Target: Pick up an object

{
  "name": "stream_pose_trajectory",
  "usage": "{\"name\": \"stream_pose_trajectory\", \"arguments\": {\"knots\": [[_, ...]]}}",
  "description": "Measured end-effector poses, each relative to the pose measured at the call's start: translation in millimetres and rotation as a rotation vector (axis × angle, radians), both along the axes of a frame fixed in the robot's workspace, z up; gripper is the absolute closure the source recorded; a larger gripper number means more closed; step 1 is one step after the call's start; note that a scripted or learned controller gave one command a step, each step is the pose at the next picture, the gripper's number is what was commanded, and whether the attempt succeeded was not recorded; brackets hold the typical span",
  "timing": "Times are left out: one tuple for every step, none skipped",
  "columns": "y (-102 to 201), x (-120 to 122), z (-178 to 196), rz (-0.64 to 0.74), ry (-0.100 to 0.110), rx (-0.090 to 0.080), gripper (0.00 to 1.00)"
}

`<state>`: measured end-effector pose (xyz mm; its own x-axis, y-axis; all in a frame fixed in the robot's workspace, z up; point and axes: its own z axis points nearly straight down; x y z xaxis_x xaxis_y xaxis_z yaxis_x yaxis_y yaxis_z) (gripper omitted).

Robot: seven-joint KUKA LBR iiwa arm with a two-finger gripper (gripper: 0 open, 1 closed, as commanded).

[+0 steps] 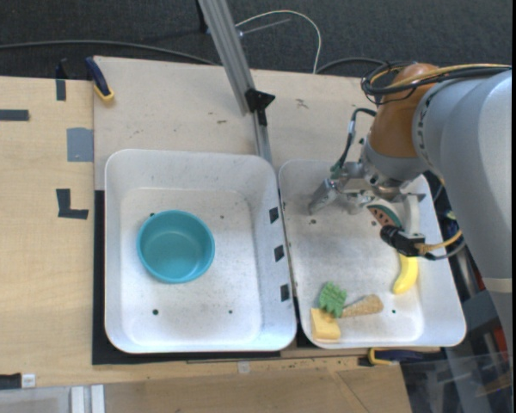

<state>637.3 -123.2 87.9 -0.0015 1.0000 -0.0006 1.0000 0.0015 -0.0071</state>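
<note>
My gripper [337,202] hangs over the upper part of the right bin [297,231], its fingers spread open with only bare bin floor between them. A watermelon slice [383,215] lies just to its right, partly under the wrist. A yellow banana [405,275] rests near the bin's right wall. At the bin's front lie a green leafy toy [331,298], a yellow block [325,326] and a tan stick [365,306], all well away from the gripper. A blue bowl [176,246] sits in the left bin [120,317].
A slanted metal pole [228,46] crosses the bench behind the bins and ends near the divider between them. The arm's grey body covers the right bin's upper right corner. A yellow-and-black cable [413,243] loops above the banana.
</note>
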Motion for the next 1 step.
{"name": "stream_pose_trajectory", "arguments": {"knots": [[0.6,1.5,13.5,0.001,-0.004,0.0,1.0]]}}
